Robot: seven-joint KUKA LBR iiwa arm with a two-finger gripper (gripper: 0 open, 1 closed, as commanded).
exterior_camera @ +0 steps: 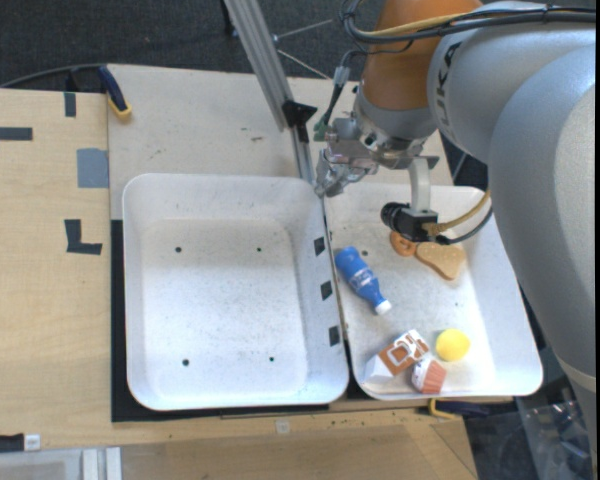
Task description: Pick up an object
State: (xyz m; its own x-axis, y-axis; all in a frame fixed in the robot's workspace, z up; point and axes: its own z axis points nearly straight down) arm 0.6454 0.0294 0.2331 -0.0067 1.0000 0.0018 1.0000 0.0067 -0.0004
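Note:
My gripper (329, 176) hangs over the back left corner of the right bin (500, 268), close to the wall between the two bins. I see nothing held in it. A blue bottle (361, 278) with a white cap lies in the right bin, below the gripper and apart from it. A tan and orange piece (435, 255) lies further right. At the front of that bin sit a yellow ball (452, 344), an orange and white carton (403, 352) and a small orange and white item (429, 375).
The left bin (145, 268) stands beside the right one, sharing a middle wall. A slanted metal bar (265, 58) rises behind the bins near the gripper. The big grey arm covers the right side. A blue and yellow clamp (114, 92) sits at the bench's back left.

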